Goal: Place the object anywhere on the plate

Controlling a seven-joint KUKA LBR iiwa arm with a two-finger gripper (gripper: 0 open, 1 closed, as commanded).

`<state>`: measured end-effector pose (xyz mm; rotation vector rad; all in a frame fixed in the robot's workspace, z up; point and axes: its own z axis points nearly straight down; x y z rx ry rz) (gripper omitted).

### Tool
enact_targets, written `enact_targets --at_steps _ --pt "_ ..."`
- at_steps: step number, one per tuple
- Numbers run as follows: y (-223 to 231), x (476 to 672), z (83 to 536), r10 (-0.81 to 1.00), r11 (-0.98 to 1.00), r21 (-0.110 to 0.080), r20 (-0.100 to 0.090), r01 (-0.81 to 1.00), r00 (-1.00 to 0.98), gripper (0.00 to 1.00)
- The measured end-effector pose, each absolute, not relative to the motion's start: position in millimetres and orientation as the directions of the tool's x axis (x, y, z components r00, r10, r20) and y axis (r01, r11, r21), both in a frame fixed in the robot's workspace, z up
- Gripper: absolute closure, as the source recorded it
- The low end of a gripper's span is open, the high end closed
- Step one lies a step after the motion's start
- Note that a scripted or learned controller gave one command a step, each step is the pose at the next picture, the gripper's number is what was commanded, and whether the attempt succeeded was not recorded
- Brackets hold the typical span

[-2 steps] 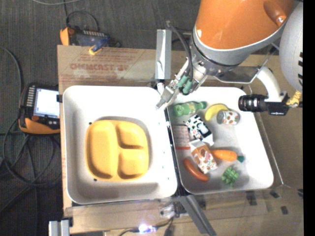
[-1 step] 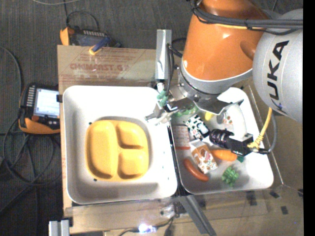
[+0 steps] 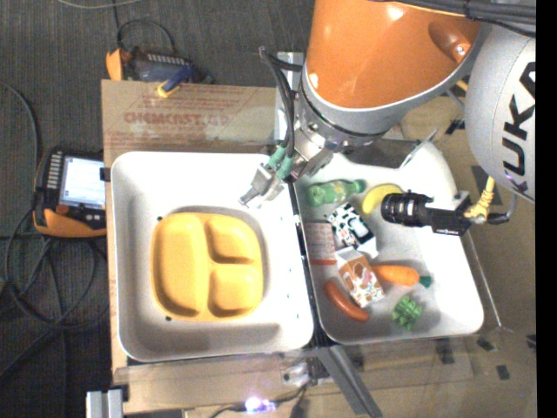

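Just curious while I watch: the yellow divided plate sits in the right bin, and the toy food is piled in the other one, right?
Not quite. The camera view shows the yellow divided plate in the left bin; the toy food, such as the carrot, lies in the right bin.

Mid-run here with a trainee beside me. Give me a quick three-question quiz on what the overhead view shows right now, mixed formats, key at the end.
1. True or false: the yellow plate has something lying on it.
2. Which bin holds the carrot? A) the left bin B) the right bin C) neither
3. Fill in: the claw hangs over the far edge of the ____ bin, near the divide between the two.

Key:
1. False. Its three compartments are bare.
2. B. It lies there with the sausage, the green bottle, the two small cartons and the broccoli-like piece.
3. Left.
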<state>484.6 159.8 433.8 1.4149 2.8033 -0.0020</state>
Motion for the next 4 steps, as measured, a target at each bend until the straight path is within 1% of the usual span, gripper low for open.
enact_targets --at_steps 1,2,3,4 --pt "178 484.1 396 0.975 0.223 -0.001 -0.001 0.975 -0.223 1.00" --pt "205 524.8 430 0.872 0.489 -0.002 -0.002 0.872 -0.489 1.00" --pt "223 499.5 419 0.809 0.588 -0.001 -0.002 0.809 -0.588 1.00" --pt "222 515.9 341 0.875 0.485 -0.003 0.001 0.875 -0.485 1.00"
